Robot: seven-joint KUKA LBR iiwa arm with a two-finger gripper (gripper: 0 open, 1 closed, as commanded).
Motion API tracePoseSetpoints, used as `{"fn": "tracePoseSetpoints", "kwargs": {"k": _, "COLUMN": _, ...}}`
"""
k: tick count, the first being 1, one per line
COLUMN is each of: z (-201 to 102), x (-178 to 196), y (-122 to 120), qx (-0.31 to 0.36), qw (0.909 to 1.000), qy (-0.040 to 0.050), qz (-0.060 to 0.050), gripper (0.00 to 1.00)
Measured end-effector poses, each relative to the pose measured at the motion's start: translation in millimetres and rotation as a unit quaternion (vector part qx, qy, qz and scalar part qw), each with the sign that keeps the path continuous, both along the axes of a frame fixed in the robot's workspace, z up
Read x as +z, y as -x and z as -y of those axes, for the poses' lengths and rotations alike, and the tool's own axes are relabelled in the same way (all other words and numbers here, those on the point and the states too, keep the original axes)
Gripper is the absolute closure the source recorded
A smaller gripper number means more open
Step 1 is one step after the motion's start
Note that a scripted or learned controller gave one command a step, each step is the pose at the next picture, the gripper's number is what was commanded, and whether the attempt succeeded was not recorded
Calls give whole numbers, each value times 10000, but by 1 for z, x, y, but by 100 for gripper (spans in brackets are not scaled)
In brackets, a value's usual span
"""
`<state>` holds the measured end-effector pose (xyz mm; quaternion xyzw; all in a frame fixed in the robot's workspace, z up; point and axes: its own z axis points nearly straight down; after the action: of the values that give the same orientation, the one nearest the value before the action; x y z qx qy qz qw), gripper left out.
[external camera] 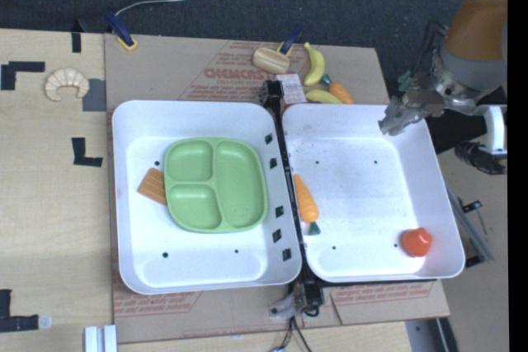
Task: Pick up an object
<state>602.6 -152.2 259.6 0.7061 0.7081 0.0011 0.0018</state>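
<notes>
Nearest to us, in the right bin [363, 264], we see a small orange-red ball [417, 241] close to the bin's near right corner. A carrot [304, 199] lies against that bin's left wall, its long axis running near to far, its green end toward the near edge. In the left bin [140, 260] a green divided plate [216, 184] sits about midway, and a tan cracker [153, 186] pokes out from under the plate's left side.

Farther off, the gripper [394, 121] hangs over the right bin's far right corner; we cannot tell how far it is open, and we see nothing in it.

Beyond the bins, on the cardboard sheet [190, 70] covering the tabletop, red printing shows, too blurred to read. There lie a bread roll [270, 58], two bananas [314, 66] and a small box [290, 86]. A croissant [67, 83] rests near the tabletop's far left.
</notes>
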Motion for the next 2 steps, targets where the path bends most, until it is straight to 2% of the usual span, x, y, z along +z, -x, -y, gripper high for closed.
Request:
{"fn": "tracePoseSetpoints", "kwargs": {"k": 1, "z": 0, "x": -2, "y": 1, "qx": -5, "qw": 10000, "qy": -4, "qz": -23, "gripper": 0}}
{"fn": "tracePoseSetpoints", "kwargs": {"k": 2, "z": -42, "x": -99, "y": 44, "qx": -7, "qw": 10000, "qy": -9, "qz": -40, "gripper": 0}}
